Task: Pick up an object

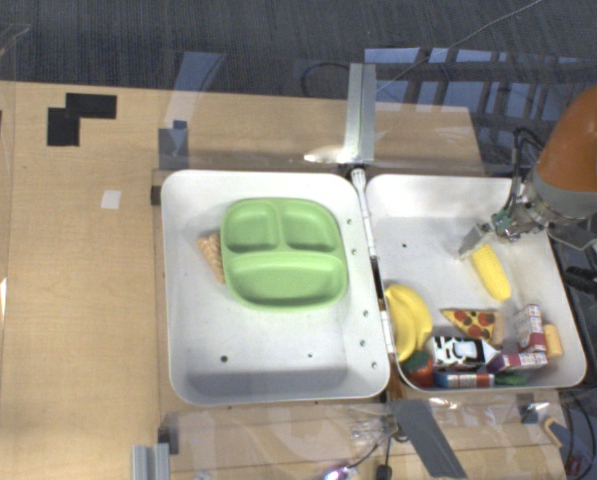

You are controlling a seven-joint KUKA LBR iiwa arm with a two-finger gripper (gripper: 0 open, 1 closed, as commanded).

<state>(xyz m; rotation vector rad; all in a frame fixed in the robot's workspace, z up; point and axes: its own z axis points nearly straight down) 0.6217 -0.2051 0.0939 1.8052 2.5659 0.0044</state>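
Note:
The right bin holds a yellow corn cob near its right side. A yellow banana lies at its left wall. A pizza slice and several small toy food items crowd its front edge. My gripper hangs at the bin's upper right, just above and behind the corn cob, with the orange band of the arm behind it. I see nothing held in it. The left bin carries a green divided plate.
A tan waffle-like piece pokes out from under the plate's left edge. A metal divider separates the bins. Cables and frame parts sit past the right bin's right wall. The wooden bench stretches to the left.

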